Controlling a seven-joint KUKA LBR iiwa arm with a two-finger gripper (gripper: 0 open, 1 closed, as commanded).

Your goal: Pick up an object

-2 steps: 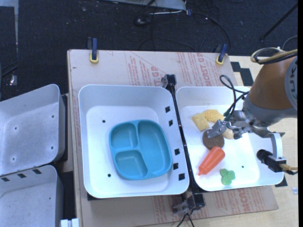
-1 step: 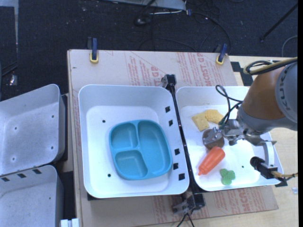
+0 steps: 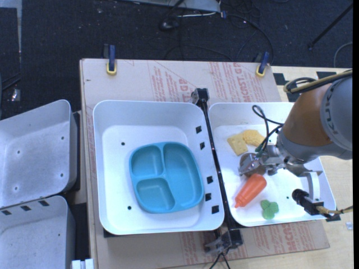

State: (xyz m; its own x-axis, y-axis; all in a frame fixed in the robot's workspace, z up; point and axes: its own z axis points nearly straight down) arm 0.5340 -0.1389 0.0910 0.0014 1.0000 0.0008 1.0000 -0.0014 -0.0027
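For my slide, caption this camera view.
Gripper over carrot in right bin; blue tray in left.

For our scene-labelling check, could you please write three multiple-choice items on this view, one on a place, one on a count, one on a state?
1. Where does the blue tray lie?
A. left bin
B. right bin
C. on the bare bench

2. How many compartments does the tray have?
A. two
B. three
C. five

3. How does the carrot lie?
A. standing upright
B. flat on the bin floor
C. on the tray

Answers: 1 A, it sits within the left bin. 2 B, two upper wells and one lower. 3 B, it lies flat in the right bin, just under the gripper.
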